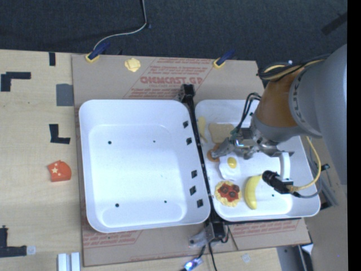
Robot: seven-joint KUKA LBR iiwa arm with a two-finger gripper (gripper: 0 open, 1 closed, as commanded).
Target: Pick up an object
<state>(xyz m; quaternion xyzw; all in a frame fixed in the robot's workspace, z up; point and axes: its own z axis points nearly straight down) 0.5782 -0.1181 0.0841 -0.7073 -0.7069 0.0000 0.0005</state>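
Observation:
The right bin holds several toy foods. A yellow banana lies near its front, beside a round pizza-like piece with red topping. A fried egg sits in the middle, a tan bread slice and a pale yellow piece lie at the back, and a brown piece rests by the left wall. My gripper hangs low over the bin's left middle, above the brown piece and just behind the egg. Nothing shows between its fingers.
The left bin stands beside the right one on a cardboard sheet. A yellow toy lies on the cardboard behind the bins. A red toy rests on the bench at far left. Cables loop over the right bin's right side.

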